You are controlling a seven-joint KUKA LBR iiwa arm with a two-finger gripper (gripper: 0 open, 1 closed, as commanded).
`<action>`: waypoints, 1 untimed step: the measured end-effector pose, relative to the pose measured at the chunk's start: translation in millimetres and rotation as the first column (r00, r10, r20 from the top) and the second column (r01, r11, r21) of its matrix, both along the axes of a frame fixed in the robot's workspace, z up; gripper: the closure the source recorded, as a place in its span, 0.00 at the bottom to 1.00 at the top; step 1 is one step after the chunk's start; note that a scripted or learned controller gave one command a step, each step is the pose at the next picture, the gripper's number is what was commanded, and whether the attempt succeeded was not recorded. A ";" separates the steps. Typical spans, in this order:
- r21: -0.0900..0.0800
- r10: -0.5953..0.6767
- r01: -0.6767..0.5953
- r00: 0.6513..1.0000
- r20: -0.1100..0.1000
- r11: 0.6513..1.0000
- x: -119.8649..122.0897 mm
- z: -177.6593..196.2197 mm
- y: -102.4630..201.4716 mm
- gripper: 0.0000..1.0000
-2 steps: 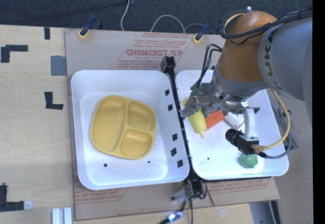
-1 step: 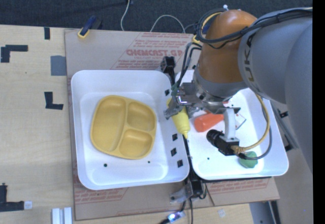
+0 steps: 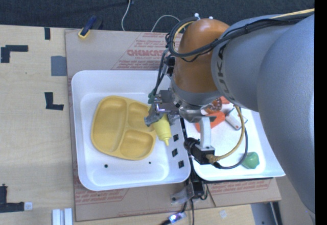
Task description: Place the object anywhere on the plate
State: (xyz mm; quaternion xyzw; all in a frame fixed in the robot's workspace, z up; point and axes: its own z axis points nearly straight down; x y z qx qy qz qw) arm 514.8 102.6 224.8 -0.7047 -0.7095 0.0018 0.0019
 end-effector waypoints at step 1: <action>0.000 0.001 -0.001 1.000 0.001 1.000 -5.3 -11.5 56.1 1.00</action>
